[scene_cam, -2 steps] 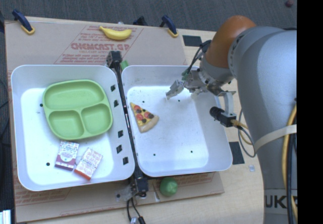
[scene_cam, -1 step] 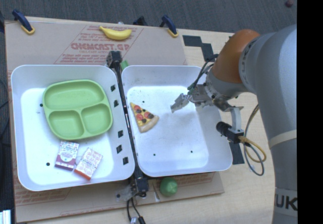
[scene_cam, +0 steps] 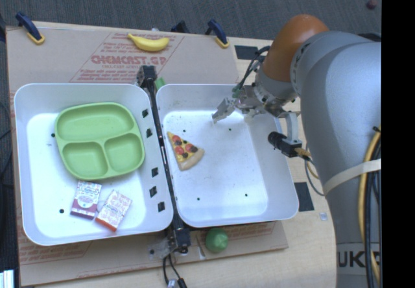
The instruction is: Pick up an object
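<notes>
The claw (scene_cam: 224, 111) hangs open and empty over the right bin (scene_cam: 275, 196). Best to center it above the pizza slice (scene_cam: 184, 150), then descend straight.

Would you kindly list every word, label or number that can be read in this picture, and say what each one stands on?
"CHEMCAST GP", in red, on the cardboard sheet behind the bins; the smaller red lines under it are too blurred to read.
"UK", white letters cut off at the picture's edge, on the arm's base.
The two small packets in the left bin carry print that is too small to read.
</notes>
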Available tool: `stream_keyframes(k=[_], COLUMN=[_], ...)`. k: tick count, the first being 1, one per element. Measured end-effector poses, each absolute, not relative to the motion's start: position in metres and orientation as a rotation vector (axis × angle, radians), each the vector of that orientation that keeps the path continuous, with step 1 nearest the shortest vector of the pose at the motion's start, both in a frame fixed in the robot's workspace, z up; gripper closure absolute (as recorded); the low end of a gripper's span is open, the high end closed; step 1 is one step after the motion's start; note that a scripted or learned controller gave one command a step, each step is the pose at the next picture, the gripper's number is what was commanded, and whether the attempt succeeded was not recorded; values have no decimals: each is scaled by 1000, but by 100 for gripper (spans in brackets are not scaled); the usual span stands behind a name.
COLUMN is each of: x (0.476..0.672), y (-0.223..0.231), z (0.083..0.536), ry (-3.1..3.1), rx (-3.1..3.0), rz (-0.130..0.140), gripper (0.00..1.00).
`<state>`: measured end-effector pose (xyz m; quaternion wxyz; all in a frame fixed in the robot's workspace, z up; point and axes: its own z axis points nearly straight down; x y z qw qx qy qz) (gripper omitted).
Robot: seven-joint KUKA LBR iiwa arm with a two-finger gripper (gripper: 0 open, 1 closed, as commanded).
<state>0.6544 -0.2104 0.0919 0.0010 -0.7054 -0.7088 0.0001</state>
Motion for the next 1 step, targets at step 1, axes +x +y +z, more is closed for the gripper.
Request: stream_keyframes(k=[1], x=[655], y=[-210], z=[103], ry=[-2231], rx=[-2209], rz=[0], gripper=[100])
